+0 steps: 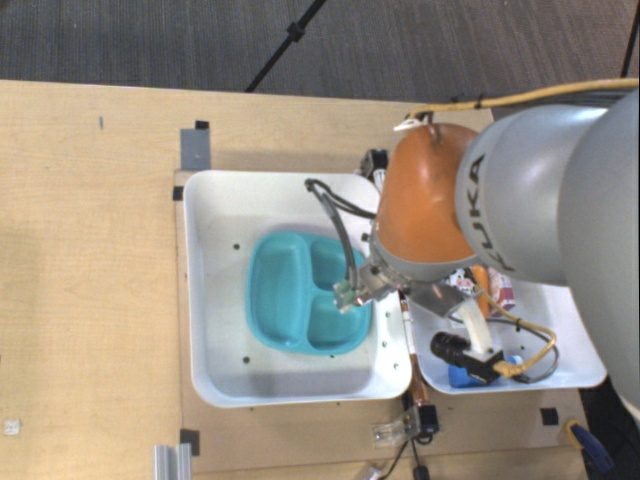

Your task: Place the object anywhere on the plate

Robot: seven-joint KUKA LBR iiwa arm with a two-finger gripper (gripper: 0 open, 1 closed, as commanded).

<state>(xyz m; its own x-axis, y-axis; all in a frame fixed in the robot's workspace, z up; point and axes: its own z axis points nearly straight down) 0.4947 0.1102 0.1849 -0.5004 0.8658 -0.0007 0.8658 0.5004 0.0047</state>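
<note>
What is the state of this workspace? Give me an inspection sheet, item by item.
Surface: wooden bench bearing two white bins side by side.
Job's things: teal divided plate lying in the left bin; the object to place cannot be told.
Clutter: small mixed items, including a blue piece, in the right bin.
Grippers: gripper over the plate's right edge; finger state cannot be told.
Cables: dark cable looping off the wrist; yellow cable behind the arm.
Surroundings: dark carpet beyond the bench.

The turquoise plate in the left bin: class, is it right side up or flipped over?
Right side up. The plate lies flat in the left bin with its three hollow sections facing the camera.
</note>
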